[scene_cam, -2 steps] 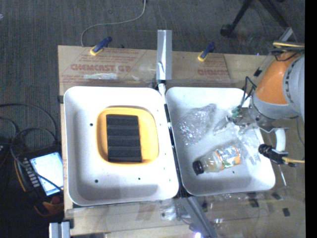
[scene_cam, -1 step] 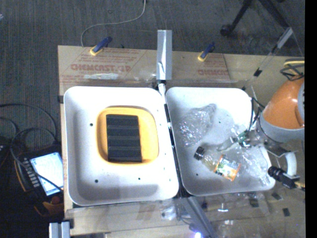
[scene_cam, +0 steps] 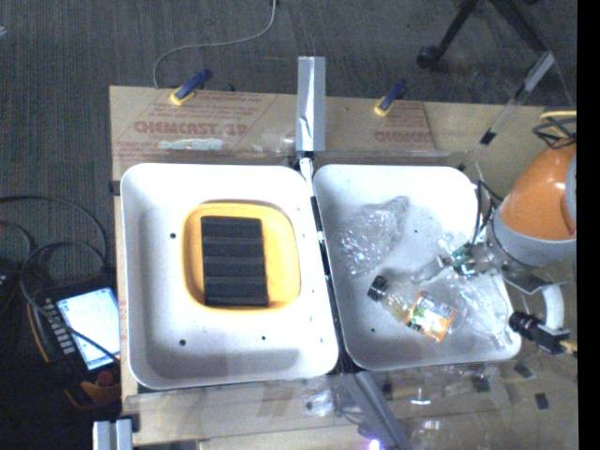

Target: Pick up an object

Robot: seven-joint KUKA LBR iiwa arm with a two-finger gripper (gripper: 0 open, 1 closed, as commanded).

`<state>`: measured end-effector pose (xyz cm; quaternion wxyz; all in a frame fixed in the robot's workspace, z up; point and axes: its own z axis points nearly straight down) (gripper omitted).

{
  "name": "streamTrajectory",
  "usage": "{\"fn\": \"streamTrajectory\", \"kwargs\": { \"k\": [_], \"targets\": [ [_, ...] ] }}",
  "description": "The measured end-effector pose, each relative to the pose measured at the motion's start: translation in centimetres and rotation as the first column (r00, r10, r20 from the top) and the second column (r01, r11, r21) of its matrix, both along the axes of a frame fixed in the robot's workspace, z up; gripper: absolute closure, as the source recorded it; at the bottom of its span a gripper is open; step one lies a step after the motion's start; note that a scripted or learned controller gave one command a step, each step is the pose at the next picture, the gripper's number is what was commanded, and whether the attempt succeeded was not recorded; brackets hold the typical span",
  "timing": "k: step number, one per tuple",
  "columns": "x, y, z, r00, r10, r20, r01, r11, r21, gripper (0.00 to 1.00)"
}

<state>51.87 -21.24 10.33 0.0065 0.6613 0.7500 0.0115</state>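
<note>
My pincer hangs at three o'clock in the right shallow white plastic bin; whether it is apart or together I cannot tell. A small clear bottle with black cap and orange label lies at seven o'clock of it, beside crumpled clear plastic wrap. The left white bin holds a yellow tray with a black ribbed insert

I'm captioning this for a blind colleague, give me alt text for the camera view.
Two white bins sit side by side: the left bin holds a yellow tray with a black insert, the right bin a small bottle and crumpled clear plastic. The arm reaches over the right bin's right edge.
</note>
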Motion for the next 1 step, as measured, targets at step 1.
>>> {"fn": "streamTrajectory", "kwargs": {
  "k": [1],
  "targets": [
    [-0.28,6.23,9.18,0.996,-0.082,-0.026,0.082,0.997,-0.009,1.0]
  ]
}}
